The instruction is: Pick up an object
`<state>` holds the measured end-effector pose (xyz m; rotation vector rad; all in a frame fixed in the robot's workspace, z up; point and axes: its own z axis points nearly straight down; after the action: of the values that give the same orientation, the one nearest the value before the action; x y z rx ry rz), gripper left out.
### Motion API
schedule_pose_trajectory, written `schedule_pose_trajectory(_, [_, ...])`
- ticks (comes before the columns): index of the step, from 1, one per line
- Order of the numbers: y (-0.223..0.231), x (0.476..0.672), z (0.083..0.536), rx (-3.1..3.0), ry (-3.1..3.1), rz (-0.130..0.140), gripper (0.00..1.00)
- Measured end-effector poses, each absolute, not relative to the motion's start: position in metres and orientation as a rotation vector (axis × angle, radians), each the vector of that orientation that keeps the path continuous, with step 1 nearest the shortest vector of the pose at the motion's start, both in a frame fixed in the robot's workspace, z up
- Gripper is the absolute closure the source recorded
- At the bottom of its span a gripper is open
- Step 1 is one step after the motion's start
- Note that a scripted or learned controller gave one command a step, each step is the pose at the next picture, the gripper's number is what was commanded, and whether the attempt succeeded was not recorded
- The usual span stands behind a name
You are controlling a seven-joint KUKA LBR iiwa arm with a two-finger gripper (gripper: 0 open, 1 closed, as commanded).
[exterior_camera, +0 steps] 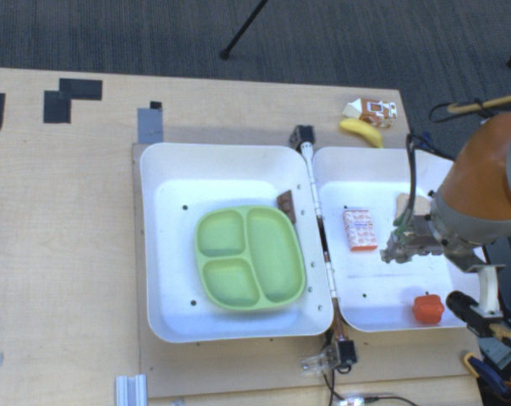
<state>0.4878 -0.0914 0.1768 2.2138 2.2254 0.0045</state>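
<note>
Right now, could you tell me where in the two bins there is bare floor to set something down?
Right bin: bare floor between the carton and the red object, along the near wall. Crowded at the right, where the tool hangs. Left bin: the green tray takes the middle; bare strips remain along the left and far walls.

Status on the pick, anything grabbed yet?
Done: arm is over the right bin. In hand: nothing visible; the gripper sits just right of the red-and-white packet. Left: grasp and lift something; the packet and the orange-red object both lie on the bin floor.
</note>
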Motion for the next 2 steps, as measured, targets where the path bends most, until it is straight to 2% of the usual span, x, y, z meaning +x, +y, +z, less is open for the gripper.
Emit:
schedule_pose_trajectory(1, [-0.092,0.488,0.176,2.215,2.226,0.003,0.0])
schedule_pose_trajectory(2, [-0.086,0.489,0.086,2.215,2.221,0.008,0.0])
